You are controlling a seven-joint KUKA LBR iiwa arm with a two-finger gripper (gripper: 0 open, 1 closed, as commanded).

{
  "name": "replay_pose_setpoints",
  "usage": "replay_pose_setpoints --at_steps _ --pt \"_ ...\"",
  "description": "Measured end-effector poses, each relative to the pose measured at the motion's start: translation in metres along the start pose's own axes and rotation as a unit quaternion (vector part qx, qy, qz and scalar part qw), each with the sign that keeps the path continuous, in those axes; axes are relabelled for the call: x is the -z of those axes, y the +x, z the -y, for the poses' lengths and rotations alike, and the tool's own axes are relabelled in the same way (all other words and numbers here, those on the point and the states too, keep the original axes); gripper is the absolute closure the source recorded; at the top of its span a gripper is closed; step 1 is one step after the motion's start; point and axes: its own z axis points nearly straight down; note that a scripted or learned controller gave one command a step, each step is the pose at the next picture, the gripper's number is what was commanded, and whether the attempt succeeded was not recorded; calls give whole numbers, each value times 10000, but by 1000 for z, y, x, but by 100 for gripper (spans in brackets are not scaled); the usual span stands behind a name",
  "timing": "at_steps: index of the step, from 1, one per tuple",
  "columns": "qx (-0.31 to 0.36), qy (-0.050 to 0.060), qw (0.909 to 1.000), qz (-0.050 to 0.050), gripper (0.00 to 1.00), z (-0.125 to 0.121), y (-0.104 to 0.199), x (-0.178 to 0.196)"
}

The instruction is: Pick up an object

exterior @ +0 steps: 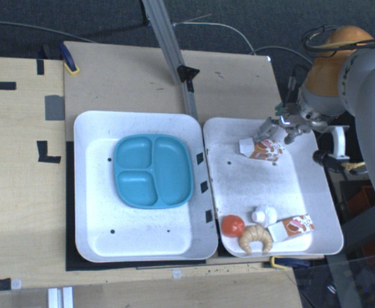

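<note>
My gripper point(279, 133) hangs over the far end of the right bin point(316, 191), reaching in from the right. Its fingers point(265, 131) stand open, just behind and above a small white and orange-red carton point(262, 149) that lies on the bin floor. Nothing sits between the fingers. At the near end of the same bin lie a red tomato point(233, 224), a tan croissant point(256, 238), a small white piece point(264, 215) and a red and white packet point(293, 226).
The left bin point(91, 191) holds a blue divided plate point(154, 171). A grey metal bar point(168, 37) slants down to the rim between the bins. Cables run across the bench behind the right bin.
</note>
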Motion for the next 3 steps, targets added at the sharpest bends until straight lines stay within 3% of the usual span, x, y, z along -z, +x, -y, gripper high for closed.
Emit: replay_pose_setpoints --at_steps 1,2,3 --pt "10 -23 10000 6 100 -1 1 14" --pt "1 -59 10000 4 100 2 5 76" --pt "-2 -41 10000 -1 100 1 6 97"
